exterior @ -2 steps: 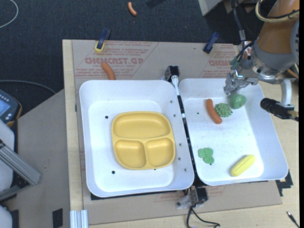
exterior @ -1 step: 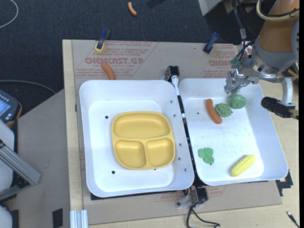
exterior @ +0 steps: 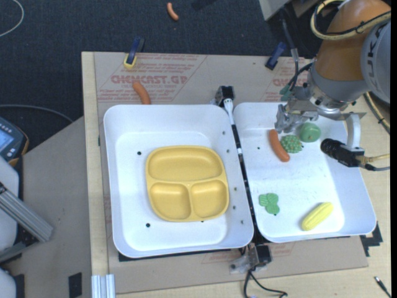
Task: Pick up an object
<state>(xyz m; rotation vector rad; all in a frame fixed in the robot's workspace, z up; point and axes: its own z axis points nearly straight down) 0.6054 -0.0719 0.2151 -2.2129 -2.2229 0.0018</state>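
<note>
The toy carrot lies in the right bin, touching a green bumpy toy. The claw hangs just above them; its opening I cannot tell. Crowding could cause a slip or a double grab. The arm reaches in from the right, wrist pointing down.

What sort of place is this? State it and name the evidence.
Probably a robotics lab bench for grasping trials: a grey arm over two white bins, toy food such as a yellow corn cob, cables around.
</note>
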